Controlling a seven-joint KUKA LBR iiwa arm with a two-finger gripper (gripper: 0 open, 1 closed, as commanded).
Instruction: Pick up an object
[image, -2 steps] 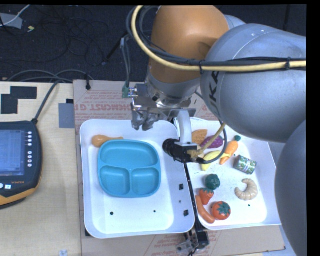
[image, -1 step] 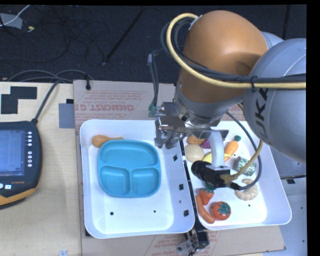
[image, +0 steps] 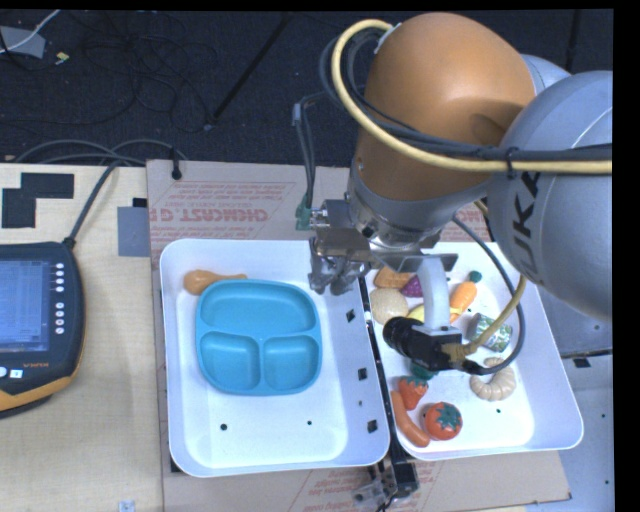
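At the desk's (image: 100, 420) left edge we see a handheld control pendant (image: 35, 320) with a lit screen and an orange rim. Next comes the left bin (image: 200, 420), which carries a blue divided plate (image: 260, 335) near its middle and an orange-brown toy drumstick (image: 205, 281) in its far left corner, just beside the plate's rim.

Over the wall where the two bins meet hangs the tool (image: 335, 268), low at the far edge of the bins; whether it is spread or pressed together we cannot tell, and nothing shows between its tips. The grey arm (image: 560, 200) with its orange band (image: 445, 100) fills the space above it.

The right bin (image: 540, 425) carries the toy food (a crowded heap, partly hidden by the arm's cables): a small carrot (image: 463, 294) by the far edge, a purple piece (image: 412, 287) beside a pale round one (image: 388, 305), a tan ring-shaped pastry (image: 493, 382) toward the right edge, a red tomato (image: 442, 420) at the near edge, and a long orange carrot (image: 408, 420) just beside it, close to the bin's left wall.
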